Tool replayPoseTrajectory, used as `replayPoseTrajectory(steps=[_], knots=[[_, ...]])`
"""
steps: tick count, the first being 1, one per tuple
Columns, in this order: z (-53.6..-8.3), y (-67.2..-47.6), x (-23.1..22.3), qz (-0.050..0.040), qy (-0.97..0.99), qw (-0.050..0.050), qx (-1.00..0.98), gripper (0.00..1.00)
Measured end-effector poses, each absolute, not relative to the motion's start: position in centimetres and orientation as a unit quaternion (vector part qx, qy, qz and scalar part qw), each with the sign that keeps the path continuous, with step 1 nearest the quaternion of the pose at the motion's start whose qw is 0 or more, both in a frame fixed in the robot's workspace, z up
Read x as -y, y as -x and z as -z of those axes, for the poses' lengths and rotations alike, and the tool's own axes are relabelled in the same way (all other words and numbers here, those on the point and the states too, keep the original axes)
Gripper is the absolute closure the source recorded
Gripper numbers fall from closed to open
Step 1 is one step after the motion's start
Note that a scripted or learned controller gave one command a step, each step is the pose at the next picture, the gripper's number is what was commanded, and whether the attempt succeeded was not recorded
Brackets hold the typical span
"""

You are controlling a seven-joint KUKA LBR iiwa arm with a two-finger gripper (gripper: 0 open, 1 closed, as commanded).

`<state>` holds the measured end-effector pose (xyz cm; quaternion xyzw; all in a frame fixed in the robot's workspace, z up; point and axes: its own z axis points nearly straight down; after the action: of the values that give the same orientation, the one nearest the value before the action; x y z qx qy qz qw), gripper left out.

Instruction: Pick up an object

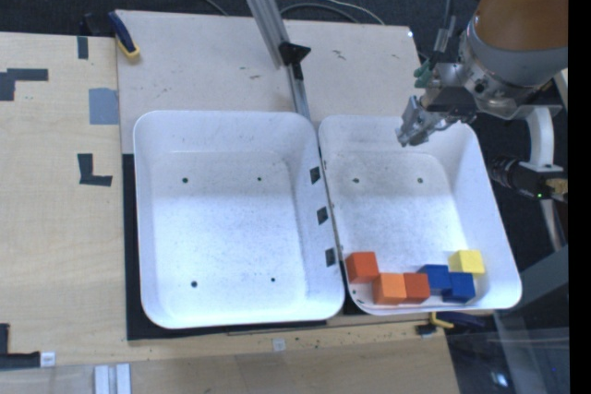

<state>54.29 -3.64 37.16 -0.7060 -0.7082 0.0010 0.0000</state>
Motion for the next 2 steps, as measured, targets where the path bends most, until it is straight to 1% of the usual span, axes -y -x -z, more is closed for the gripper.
replayPoseTrajectory(steps=[1, 2], knots=[[-38.4, -48.4, 7.5, -0.0002, 0.708, 0.000, 0.706, 1.00], [-48.0, -54.7, 3.3, 0.0030, 0.705, -0.004, 0.709, 1.00]])
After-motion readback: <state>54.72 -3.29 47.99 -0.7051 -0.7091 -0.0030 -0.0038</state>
